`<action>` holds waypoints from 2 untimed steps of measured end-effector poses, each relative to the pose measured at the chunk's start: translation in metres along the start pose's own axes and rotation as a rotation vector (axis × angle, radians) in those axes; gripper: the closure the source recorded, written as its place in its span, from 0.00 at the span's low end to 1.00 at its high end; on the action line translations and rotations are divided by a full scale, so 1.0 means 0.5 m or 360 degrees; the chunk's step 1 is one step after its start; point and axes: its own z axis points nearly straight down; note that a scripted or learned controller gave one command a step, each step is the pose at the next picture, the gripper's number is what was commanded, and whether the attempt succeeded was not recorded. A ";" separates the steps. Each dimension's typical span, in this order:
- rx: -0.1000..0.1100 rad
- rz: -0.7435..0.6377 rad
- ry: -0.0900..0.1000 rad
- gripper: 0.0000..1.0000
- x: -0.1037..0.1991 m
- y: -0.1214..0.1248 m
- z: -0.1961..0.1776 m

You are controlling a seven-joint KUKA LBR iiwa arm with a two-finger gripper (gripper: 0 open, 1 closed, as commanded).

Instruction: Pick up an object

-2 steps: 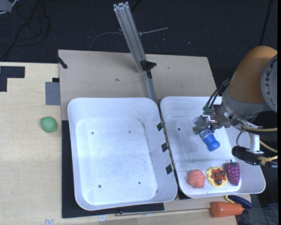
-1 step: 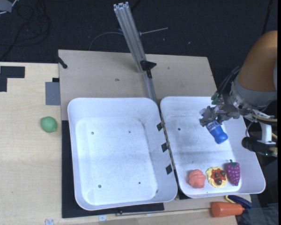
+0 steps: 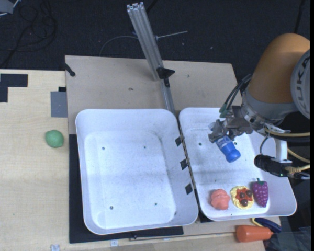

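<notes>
Lift stage, by the look of it: jaws (image 3: 223, 135) appear clamped on blue cylinder (image 3: 230, 149), which hangs tilted just below them over right bin (image 3: 201, 156). Next move calls for a steady rise without slip. Pink lump (image 3: 219, 199), yellow toy (image 3: 243, 197), grapes (image 3: 260, 191) lie well below.

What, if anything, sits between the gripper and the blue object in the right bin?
Nothing visible. The gripper is directly over the blue cylinder in the right bin, which sits right at its tip. The pink piece, yellow piece and purple grapes lie apart along the bin's near edge.
</notes>
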 end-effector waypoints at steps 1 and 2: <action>0.0002 0.0001 0.0000 1.00 0.087 -0.040 0.014; 0.0003 0.0000 0.0000 1.00 0.178 -0.056 0.038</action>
